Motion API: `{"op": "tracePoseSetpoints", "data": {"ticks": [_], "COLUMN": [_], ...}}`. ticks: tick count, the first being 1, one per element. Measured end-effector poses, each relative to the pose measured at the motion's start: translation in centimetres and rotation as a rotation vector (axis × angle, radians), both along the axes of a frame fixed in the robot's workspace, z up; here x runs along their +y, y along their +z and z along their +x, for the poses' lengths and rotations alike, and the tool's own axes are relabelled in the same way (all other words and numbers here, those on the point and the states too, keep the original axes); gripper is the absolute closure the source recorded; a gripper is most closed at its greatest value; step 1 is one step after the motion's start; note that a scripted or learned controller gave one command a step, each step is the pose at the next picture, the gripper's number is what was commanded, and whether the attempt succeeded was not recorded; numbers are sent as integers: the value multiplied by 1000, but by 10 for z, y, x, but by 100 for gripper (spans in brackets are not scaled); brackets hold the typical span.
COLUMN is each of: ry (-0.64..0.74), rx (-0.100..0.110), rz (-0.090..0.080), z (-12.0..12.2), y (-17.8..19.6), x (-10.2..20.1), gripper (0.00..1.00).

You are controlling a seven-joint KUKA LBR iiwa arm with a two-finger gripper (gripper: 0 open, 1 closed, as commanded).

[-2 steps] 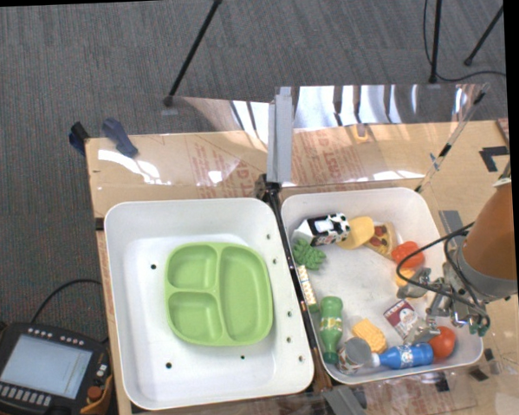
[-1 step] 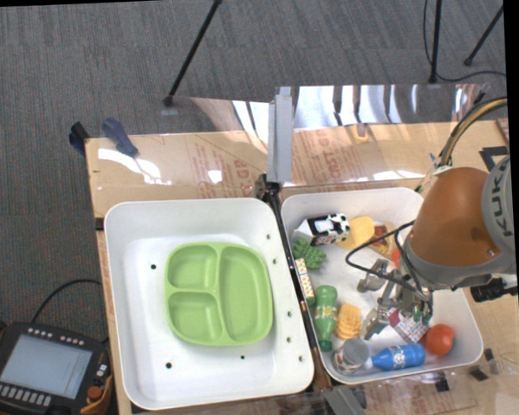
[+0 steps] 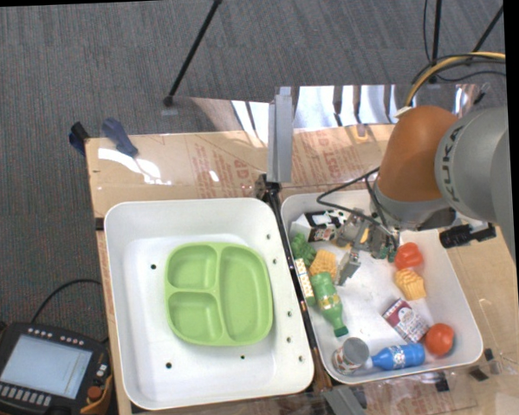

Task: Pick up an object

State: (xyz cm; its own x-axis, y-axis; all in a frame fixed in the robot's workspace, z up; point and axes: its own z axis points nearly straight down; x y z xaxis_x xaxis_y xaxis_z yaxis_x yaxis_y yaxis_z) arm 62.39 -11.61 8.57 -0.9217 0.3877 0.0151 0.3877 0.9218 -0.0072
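many small things crowd the right bin (image 3: 470, 321), so the gripper (image 3: 349, 263), low over its upper left beside the yellow corn (image 3: 323, 262) and green bottle (image 3: 328, 299), could nudge neighbours or pinch two at once. i cannot tell how the jaws stand, and nothing shows between them. bottle and blue bottle (image 3: 397, 356) look smooth, rounded and slippery; the corn is knobbly; the green tray (image 3: 219, 294) in the left bin (image 3: 130, 226) is flat, hard plastic.

This is a robotics lab. An industrial grey-and-orange arm (image 3: 439, 162) reaches over a worktop (image 3: 197, 166) holding two white bins (image 3: 122, 227), a teach pendant (image 3: 47, 374) lies on grey carpet (image 3: 61, 65), and tripod legs (image 3: 195, 45) stand behind.
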Motion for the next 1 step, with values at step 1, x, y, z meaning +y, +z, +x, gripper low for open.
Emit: {"op": "tracePoseSetpoints", "data": {"ticks": [1], "ry": [-110], "rx": [-16], "rz": [0], "z": [-78], "y": [1], "x": [30], "gripper": [0]}}
